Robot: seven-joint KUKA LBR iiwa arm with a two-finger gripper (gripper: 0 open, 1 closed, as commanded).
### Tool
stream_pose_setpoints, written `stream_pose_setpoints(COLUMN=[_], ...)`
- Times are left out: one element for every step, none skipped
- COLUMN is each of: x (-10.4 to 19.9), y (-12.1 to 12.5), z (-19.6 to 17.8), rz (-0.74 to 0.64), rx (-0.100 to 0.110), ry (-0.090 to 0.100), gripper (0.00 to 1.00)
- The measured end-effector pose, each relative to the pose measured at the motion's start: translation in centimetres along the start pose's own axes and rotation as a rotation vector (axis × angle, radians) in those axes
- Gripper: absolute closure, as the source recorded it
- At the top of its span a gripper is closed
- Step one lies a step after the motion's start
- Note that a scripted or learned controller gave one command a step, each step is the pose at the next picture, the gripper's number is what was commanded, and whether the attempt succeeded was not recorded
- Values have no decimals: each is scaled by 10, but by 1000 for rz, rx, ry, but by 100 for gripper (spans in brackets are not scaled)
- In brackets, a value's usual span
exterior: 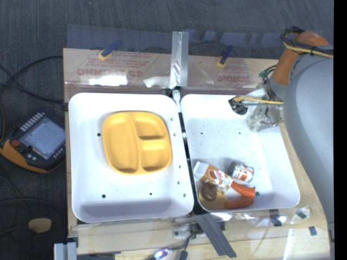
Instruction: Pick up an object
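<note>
Two white bins sit side by side: the left bin [87,199] bears a yellow divided tray [136,141], and the right bin [227,140] has a small heap at its near edge — a printed packet [216,179], a small can [242,172], an orange carrot-like piece [241,191] and a brown round item [209,193], all touching or just beside one another. The gripper [259,116] hangs over the far right part of the right bin, well apart from that heap; whether it is apart or together I cannot tell, and nothing shows in it. By my reading the step in hand is the approach — no object is picked yet. The next move calls for travel toward the near edge, then a descent onto one item, perhaps the can, since it lies at the heap's rim.
</note>
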State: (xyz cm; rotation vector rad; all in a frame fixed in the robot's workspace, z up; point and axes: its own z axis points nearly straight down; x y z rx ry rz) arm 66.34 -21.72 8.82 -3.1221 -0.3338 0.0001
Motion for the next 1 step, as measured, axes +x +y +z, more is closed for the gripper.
stream_pose_setpoints(x=[-1], y=[-1], z=[0], rz=[-1], rx=[-2], ry=[2], gripper=[100])
